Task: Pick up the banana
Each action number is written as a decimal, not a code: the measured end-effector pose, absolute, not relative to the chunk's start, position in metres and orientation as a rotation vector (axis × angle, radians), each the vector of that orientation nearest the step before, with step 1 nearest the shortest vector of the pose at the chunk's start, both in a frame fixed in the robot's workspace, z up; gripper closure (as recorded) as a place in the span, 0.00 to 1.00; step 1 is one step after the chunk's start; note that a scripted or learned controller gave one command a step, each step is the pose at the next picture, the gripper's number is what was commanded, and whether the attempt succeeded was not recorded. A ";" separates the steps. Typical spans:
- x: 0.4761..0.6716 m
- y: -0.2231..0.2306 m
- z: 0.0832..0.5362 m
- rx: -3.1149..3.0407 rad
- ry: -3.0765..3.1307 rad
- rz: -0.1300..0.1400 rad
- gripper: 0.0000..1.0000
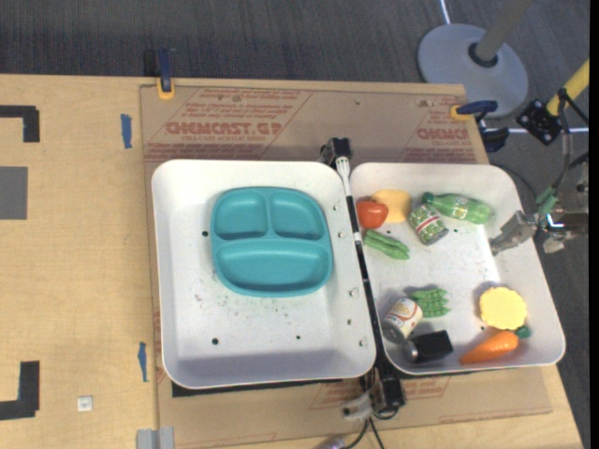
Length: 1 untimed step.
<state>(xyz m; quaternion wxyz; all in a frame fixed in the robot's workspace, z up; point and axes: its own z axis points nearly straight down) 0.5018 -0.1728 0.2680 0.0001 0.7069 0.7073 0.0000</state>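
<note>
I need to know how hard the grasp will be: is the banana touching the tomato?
Touching. The camera view shows the red tomato pressed against the left end of the yellow banana, no white bin floor between them.

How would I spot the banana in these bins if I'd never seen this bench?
Look in the right-hand white bin, at its far left corner beside the divider. The banana is the yellow piece lying there, touching a red tomato; it is the only yellow item at that end, the other yellow thing sitting near the front.
</note>
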 end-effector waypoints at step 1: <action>0.485 -0.114 0.110 2.323 2.119 -0.001 0.00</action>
